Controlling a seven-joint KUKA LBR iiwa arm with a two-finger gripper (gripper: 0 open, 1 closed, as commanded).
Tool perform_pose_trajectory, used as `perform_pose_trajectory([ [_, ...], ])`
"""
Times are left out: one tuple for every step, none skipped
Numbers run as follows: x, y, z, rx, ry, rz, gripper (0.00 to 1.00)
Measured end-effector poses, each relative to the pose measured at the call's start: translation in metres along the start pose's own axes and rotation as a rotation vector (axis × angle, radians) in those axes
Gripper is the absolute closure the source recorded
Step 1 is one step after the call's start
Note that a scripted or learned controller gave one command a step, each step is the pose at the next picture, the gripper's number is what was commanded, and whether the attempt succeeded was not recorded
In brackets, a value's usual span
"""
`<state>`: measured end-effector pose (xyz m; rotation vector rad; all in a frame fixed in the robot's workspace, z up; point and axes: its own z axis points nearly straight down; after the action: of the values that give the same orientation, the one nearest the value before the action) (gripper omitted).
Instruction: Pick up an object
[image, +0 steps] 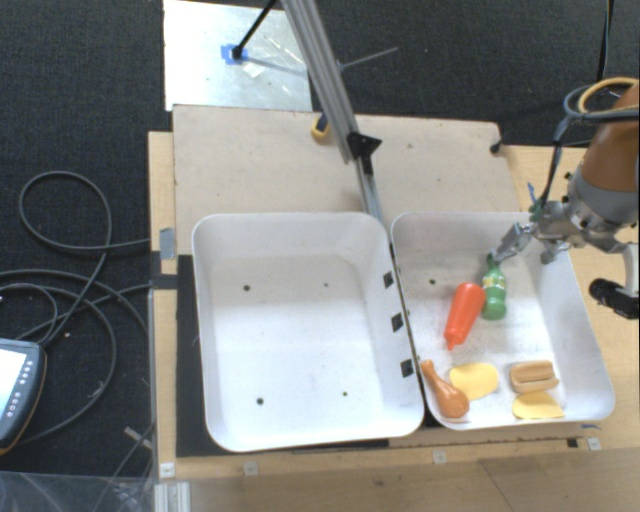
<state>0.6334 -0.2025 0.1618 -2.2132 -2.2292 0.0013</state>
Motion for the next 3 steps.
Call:
perform_pose_trajectory([
  [-0.002,0.0,0.062,0.002,0.001,0.004,0.0],
  [-0.002,0.001,0.071,-0.002,-0.001,0.002,0.0],
  [-0.002,0.002,0.059,-0.006,-0.002,-0.001,1.0],
])
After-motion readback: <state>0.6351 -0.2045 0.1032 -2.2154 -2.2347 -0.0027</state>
